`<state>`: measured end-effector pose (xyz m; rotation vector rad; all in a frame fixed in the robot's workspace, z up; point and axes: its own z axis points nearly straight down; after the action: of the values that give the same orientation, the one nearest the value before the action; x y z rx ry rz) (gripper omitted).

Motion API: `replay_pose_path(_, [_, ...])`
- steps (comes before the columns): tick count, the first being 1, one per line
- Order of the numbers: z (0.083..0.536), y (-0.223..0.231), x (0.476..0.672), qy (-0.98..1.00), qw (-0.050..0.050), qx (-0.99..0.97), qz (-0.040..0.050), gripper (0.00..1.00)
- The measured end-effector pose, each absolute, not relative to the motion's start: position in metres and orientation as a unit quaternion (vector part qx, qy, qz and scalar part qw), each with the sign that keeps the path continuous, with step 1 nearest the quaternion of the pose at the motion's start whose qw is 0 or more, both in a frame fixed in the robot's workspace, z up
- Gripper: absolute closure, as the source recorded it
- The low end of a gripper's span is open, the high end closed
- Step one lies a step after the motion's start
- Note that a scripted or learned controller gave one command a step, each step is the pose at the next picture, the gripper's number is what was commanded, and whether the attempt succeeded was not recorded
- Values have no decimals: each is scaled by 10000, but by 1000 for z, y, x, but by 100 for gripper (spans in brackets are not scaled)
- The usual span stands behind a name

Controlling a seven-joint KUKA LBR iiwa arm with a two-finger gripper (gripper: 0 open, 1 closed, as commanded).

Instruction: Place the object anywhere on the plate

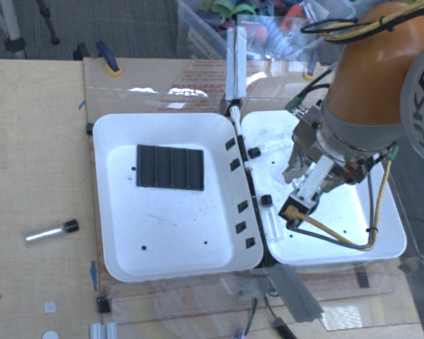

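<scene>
Grey two-finger gripper [294,174] low over right white bin [381,246], pincer state: cannot tell. Object, likely faint clear tube [271,223], at its 7 o'clock. Grip mid-length, lift over divider, set on black ribbed rectangular plate [170,167] at 9 o'clock

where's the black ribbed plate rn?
The black ribbed plate lies flat in the camera view's left bin, toward its far-left corner, apart from the pincer over the right bin.

Pale wooden bench [35,154] is carrying the left bin [99,189] and the right bin [339,254], both white, sitting side by side at centre frame. A black-capped silver tube [51,232] is lying at lower left, apart.
</scene>
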<state>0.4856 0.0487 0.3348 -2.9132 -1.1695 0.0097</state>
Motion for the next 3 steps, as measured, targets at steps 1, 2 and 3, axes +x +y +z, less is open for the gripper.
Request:
replay_pose_path(1, [228, 122, 478, -2971, 6, -9548, 26, 100])
replay_pose_path(2, [193, 188, 479, -986, -2, -9951, 5, 100])
replay_pose_path(3, [268, 186, 478, -3236, -1, -9462, 24, 100])
